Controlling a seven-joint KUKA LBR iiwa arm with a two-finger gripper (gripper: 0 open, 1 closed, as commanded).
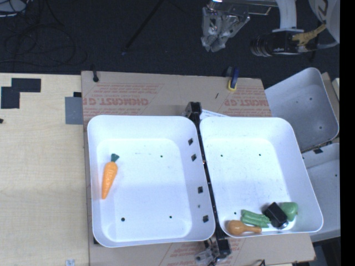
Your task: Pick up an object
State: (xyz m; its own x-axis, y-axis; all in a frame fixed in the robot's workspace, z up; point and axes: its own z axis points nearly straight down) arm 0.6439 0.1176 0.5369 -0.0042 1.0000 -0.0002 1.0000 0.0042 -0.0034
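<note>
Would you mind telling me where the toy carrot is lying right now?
The carrot lies in the left bin, close to its left wall, leafy end pointing away from the camera, far from the cluster of items in the right bin.

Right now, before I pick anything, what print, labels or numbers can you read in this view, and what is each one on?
"CHEMCAST.G", red, upside down, on the brown board behind the left bin.
The same red print repeats behind the right bin and along the board's front edge, cut off and too blurred to read.
No readable text on the carrot, the bins or the gripper.
</note>
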